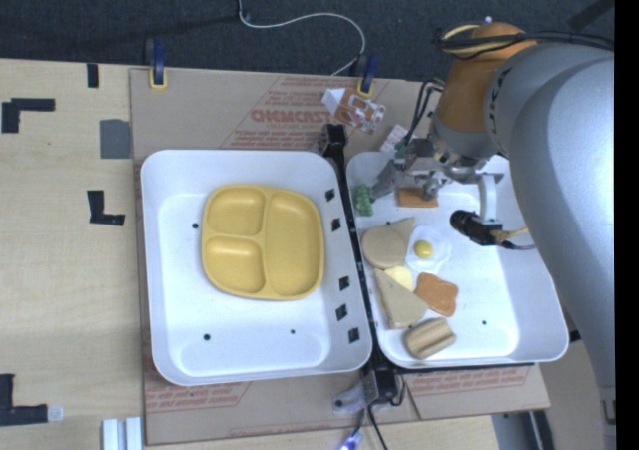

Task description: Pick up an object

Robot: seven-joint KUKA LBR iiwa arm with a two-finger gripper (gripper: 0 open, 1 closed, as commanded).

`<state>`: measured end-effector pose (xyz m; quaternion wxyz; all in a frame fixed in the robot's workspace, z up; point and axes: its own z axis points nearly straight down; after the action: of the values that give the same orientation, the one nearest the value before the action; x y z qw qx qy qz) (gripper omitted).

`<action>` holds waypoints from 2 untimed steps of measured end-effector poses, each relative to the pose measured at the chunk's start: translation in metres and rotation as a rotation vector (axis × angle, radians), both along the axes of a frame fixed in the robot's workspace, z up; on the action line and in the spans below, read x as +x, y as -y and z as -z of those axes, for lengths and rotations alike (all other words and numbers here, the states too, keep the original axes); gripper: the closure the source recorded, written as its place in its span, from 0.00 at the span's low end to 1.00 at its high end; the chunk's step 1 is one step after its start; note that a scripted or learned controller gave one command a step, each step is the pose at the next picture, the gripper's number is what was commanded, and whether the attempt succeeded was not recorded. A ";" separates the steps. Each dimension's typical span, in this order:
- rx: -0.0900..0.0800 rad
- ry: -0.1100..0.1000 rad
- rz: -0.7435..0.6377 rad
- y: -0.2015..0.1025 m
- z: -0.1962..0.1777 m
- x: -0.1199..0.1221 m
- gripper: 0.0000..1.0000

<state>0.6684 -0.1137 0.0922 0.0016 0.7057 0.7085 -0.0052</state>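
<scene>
The gripper (419,177) hangs low over the far end of the right bin (519,323), and whether its fingers are open or closed cannot be told. A flat orange piece (417,198) lies right under it, with a small green piece (362,203) at the bin's left wall. Toward the bin's near edge lie a fried egg (426,250), beige slices (394,268), an orange-brown slice (437,292) and a bread roll (430,337). The left bin (170,338) carries a yellow divided plate (264,241).

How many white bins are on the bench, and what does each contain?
2. The left bin holds a yellow divided plate. The right bin holds toy food pieces, near its left side; the arm may hide more.
</scene>
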 end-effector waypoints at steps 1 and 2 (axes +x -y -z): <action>-0.006 0.029 0.009 -0.009 0.000 -0.033 0.00; 0.008 0.011 0.001 0.000 0.004 0.002 0.00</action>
<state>0.6701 -0.1141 0.0882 0.0027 0.7062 0.7080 0.0015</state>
